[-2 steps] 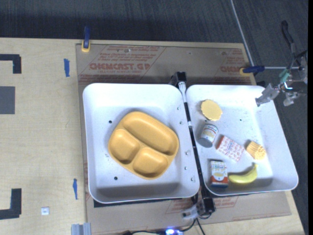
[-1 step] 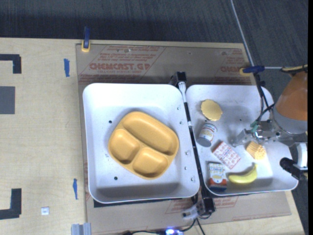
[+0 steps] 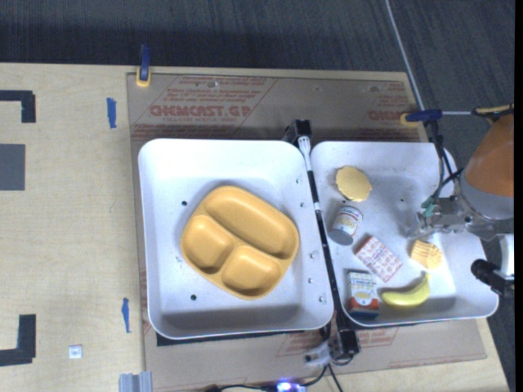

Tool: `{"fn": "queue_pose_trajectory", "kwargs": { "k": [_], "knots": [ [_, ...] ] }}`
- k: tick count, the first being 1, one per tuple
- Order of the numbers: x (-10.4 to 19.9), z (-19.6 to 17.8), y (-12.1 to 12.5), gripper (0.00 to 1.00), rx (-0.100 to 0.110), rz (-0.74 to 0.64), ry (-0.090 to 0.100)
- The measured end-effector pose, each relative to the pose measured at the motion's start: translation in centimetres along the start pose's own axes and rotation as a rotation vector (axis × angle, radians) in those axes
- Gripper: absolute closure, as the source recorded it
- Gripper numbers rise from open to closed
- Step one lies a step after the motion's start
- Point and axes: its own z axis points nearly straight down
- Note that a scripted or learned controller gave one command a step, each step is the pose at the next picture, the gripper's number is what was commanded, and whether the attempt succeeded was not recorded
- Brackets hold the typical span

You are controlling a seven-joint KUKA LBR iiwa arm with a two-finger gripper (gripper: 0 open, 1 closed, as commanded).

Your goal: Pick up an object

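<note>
The arm (image 3: pixel 490 174) reached in over the right edge of the right bin (image 3: pixel 384 160), its orange band above the wrist, and the hand (image 3: pixel 433 216) hung low over the bin's right half. Whether the hand was apart or together could not be told; it looked blurred and small. Just below the hand lay a yellow waffle-like piece (image 3: pixel 426 254), close to it, perhaps touching. Further down toward the bin's front wall lay a banana (image 3: pixel 407 293), with a small carton (image 3: pixel 362 291) beside it. A patterned packet (image 3: pixel 377 257), a small can (image 3: pixel 346 222) and a yellow round piece (image 3: pixel 354 183) lay nearer the bin's left wall.
</note>
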Motion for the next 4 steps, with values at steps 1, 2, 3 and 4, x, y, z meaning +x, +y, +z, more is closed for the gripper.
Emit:
{"fn": "queue_pose_trajectory", "kwargs": {
  "k": [1, 2, 3, 4],
  "knots": [
    [6.7, -3.0, 7.7, 1.0, 0.005, -0.003, 0.005],
    [-0.2, 1.0, -1.3, 1.0, 0.006, 0.001, 0.001],
    [10.5, -3.8, 0.7, 1.0, 0.005, -0.003, 0.004],
    [10.4, -3.8, 0.7, 0.0, 0.005, -0.002, 0.003]
  ]
}}
